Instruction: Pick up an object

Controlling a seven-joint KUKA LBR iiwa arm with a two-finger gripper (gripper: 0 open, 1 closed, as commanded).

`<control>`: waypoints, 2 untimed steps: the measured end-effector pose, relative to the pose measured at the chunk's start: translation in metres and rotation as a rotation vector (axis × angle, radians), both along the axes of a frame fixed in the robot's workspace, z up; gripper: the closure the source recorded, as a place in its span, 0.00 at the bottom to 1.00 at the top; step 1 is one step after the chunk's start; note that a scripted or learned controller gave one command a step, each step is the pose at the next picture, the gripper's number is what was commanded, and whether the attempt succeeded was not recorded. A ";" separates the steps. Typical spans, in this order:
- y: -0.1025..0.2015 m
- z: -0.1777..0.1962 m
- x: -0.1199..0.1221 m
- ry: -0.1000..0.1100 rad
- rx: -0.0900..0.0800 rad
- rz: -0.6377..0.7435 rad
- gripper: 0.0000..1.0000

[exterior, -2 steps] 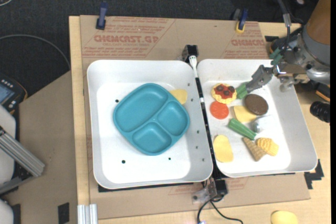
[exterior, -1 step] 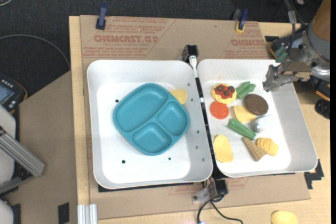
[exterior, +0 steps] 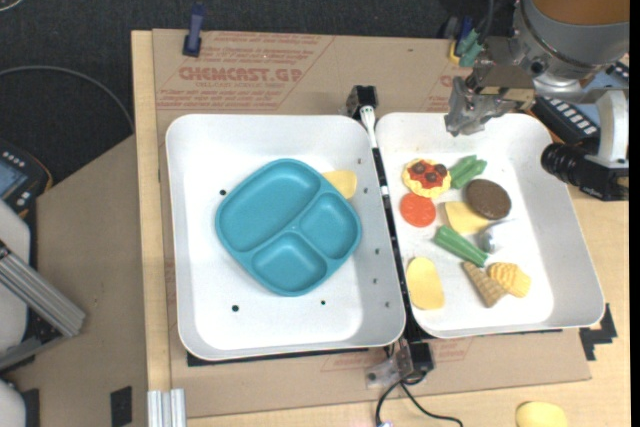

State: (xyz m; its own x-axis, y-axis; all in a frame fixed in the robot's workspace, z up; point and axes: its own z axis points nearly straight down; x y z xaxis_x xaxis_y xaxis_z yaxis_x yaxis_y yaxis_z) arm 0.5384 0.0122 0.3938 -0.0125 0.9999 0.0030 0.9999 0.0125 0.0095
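My gripper [exterior: 468, 122] hangs over the far edge of the right bin [exterior: 560, 310], above and apart from the toy food. Nothing shows between its fingers. In the right bin lie a small pizza [exterior: 426, 176], a red tomato slice [exterior: 418, 210], a green pepper piece [exterior: 467, 168], a brown patty [exterior: 488, 199], a yellow cheese wedge [exterior: 460, 217], a green bean [exterior: 460, 245], a yellow oval piece [exterior: 426, 283] and a waffle cone [exterior: 487, 285] beside a yellow shell-shaped piece [exterior: 511, 278].
The left bin [exterior: 200, 315] holds a blue divided plate [exterior: 288, 226] with a yellow piece [exterior: 341, 182] at its far right edge. A black clamp [exterior: 362, 100] sits on the wall between the bins. A yellow object [exterior: 541, 414] lies on the bench at the front right.
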 end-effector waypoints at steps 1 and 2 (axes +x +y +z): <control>0.087 0.063 -0.030 0.001 0.001 0.000 1.00; 0.054 -0.015 -0.061 0.020 -0.005 -0.017 1.00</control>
